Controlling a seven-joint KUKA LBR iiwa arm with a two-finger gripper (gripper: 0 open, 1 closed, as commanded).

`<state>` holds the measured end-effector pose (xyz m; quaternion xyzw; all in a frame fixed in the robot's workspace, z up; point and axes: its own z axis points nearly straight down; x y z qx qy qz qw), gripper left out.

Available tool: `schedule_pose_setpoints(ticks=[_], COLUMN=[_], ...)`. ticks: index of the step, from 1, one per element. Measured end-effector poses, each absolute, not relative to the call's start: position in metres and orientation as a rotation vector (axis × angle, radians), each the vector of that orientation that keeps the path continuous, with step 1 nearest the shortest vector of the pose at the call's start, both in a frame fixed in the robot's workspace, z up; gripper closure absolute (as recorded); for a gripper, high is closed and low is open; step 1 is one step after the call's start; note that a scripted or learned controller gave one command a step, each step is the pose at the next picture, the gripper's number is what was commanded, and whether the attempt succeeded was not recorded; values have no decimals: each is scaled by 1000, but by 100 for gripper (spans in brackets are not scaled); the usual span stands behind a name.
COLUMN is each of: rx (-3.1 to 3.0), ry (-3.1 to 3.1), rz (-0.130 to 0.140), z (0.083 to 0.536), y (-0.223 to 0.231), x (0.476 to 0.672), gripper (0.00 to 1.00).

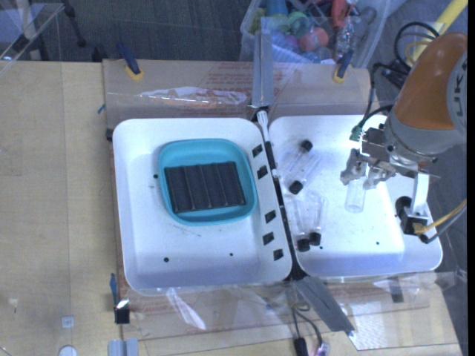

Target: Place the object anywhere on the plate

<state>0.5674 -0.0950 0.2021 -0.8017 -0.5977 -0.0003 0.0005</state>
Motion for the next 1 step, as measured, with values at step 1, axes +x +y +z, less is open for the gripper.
schedule_pose_setpoints(ticks=[1], rx=[-2518], ry=[-1877], rz=[-1], z=[202], y=[-95], x=[567], gripper=[0])
